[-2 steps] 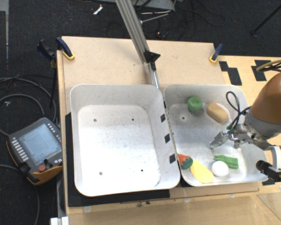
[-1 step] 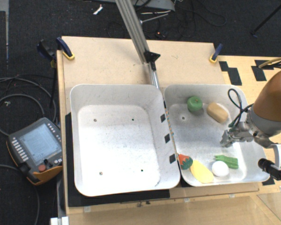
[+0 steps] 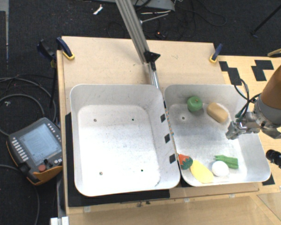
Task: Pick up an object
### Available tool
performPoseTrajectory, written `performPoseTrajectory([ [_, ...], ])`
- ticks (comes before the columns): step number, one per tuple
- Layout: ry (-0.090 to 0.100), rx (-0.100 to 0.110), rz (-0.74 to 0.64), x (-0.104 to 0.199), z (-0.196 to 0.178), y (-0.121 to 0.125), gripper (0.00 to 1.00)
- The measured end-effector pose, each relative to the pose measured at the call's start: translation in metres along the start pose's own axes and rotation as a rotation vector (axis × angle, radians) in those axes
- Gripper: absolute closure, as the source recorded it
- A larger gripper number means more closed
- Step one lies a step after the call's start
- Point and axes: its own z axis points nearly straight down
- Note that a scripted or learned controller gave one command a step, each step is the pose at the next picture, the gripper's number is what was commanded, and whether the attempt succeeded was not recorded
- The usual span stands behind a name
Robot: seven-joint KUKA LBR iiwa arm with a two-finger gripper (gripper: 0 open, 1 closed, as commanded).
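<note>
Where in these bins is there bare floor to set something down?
The left bin has bare floor across its whole width. In the right bin, the middle is free, between the green object and the yellow object. Its front corner is crowded, and the claw hangs at its right side.

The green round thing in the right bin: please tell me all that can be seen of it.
The green round thing looks like a small toy fruit or vegetable, matte green, with a darker dimple on top. It sits upright on the floor of the right bin, near the far wall. A tan, bread-like piece lies just to its right; whether they touch is unclear. The gripper is apart from it, nearer the camera.
</note>
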Motion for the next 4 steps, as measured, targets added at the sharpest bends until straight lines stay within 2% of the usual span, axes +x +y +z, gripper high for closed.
performPoseTrajectory([
  [2,-0.001,-0.001,-0.002,0.004,-0.101,0.013,1.0],
  [4,0.004,0.007,-0.006,0.117,-0.079,0.019,1.0],
])
